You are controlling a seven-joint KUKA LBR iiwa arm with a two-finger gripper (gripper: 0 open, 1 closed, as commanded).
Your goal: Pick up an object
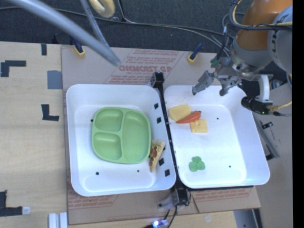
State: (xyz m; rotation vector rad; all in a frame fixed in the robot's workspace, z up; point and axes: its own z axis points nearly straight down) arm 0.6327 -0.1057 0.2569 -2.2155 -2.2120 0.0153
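The end effector [212, 87] hangs above the far rim of the right-hand shallow white plastic bin [247, 146], its two dark fingers spread apart with nothing between them, a stance that suits a descent onto a target not yet chosen or reached. Its likeliest targets lie just below and nearer the camera, clustered by the bin's far left part: a pale yellow rounded toy food piece [179, 112], an orange carrot-shaped toy [189, 118] lying across and touching it, and a yellow square cheese-like slice [199, 126] just beside the carrot. That huddle makes a clean two-finger grip awkward, since closing on one piece may nudge its neighbours. A small green broccoli-like toy [196, 164] sits alone towards the near side, well apart from the rest, so it looks the easier pick. In the left white bin [76, 141] a light green compartment plate [121, 135] rests flat, with a pizza-slice toy [155, 156] wedged between plate and wall, poorly placed for fingers
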